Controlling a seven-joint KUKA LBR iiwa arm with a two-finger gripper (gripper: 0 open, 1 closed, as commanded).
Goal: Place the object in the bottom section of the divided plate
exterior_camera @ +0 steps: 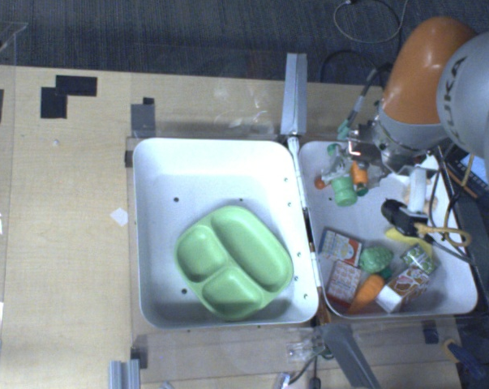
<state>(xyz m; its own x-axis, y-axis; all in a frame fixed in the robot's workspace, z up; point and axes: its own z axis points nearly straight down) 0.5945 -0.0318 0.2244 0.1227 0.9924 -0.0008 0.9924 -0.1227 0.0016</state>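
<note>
Objects lay clustered in the right bin (467,298): a green cup-like item (342,191), an orange piece (358,173), a carrot (367,289), and printed cards (342,267). Which of these was the task object could not be determined. The green divided plate (234,259) sat in the left bin (155,217). The end effector (351,154) hovered over the right bin's far end; its open or closed state could not be told.
</note>
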